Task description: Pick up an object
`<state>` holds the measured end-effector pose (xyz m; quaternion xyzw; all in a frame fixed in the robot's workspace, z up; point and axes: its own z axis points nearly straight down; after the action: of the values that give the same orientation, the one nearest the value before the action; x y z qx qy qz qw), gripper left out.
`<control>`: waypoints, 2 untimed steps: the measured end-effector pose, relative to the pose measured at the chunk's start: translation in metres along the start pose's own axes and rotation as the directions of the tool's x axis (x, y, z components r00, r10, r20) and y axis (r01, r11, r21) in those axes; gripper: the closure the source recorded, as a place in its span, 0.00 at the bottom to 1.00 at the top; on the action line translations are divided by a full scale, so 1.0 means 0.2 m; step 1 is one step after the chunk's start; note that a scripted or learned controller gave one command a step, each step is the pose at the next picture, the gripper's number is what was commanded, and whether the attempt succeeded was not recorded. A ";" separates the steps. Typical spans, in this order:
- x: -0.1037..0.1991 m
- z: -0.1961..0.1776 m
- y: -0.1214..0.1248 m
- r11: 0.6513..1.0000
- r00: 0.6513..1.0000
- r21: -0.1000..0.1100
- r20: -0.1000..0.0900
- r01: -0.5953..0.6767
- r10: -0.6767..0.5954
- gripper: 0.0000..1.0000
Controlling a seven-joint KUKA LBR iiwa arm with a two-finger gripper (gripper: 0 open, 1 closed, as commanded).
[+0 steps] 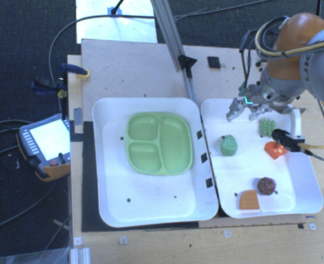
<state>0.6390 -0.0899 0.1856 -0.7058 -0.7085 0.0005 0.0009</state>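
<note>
— While the gripper [244, 110] hangs over the right bin [310, 194], fingers spread and holding nothing, what's nearest?
— The green ball [228, 145], just below. Descending off-centre could nudge it away.

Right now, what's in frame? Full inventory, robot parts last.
Shallow white bins: 2, side by side on the bench.
Light green three-compartment plate: 1, left bin.
Dark green knobbly ball: 1, right bin, left part.
Light green bumpy piece: 1, right bin, top.
Orange-red piece: 1, right bin, right side.
Dark brown round piece: 1, right bin, lower part.
Orange flat piece: 1, right bin, bottom edge.
Handheld screen pendant: 1, grey-orange, floor left.
Gripper: 1, grey, above right bin's top.
</note>
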 end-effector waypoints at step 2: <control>0.02 0.21 0.02 1.000 1.000 0.000 0.001 0.003 -0.003 0.00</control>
<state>0.6437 -0.0849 0.1442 -0.7047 -0.7095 0.0007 0.0006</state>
